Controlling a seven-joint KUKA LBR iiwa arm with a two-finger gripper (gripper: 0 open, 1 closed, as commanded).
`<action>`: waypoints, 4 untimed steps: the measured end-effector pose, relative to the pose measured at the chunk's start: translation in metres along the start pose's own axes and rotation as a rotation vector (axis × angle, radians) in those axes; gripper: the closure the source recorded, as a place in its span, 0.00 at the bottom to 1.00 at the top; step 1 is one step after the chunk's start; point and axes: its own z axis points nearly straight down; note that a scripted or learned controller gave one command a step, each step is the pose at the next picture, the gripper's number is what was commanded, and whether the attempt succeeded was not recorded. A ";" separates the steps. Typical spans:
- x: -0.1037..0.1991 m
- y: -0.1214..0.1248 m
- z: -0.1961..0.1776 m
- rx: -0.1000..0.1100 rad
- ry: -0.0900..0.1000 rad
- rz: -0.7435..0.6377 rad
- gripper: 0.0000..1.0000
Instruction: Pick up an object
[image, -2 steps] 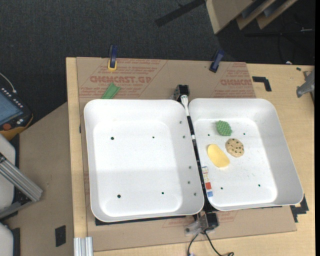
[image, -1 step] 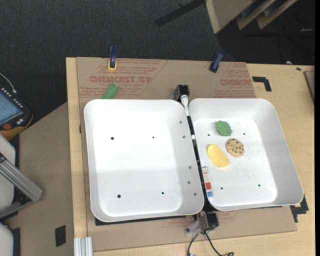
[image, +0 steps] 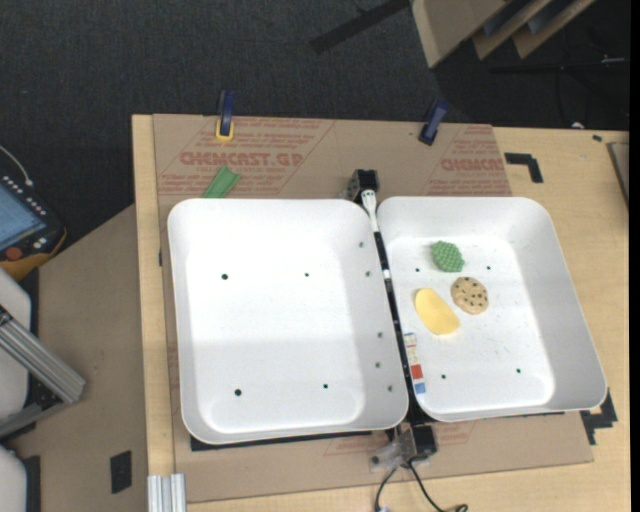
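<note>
Camera view gives you two white bins side by side on a cardboard sheet (image: 300, 145). All three objects lie in the right bin (image: 525, 340), toward its left half: a green bumpy piece (image: 447, 256) farthest back, a round speckled cookie (image: 469, 295) just in front of it, and a yellow oval piece (image: 436, 312) just beside the cookie, nearest the inner wall. The right and front parts of that bin floor are bare, and the left bin (image: 270, 320) offers you wide open floor. You cannot tell whether the gripper is released or clenched. Dark specks on the right bin floor are too small to identify. Two blue clamps (image: 226, 115) hold the sheet's far edge, a green scrap (image: 220, 183) lies behind the left bin, and a screened device (image: 20, 220) is cut off at the left.
</note>
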 end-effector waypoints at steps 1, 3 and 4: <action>0.047 0.004 0.148 0.023 0.012 -0.004 1.00; 0.214 0.007 0.246 0.005 0.008 -0.010 1.00; 0.208 0.007 0.235 0.003 0.005 0.000 1.00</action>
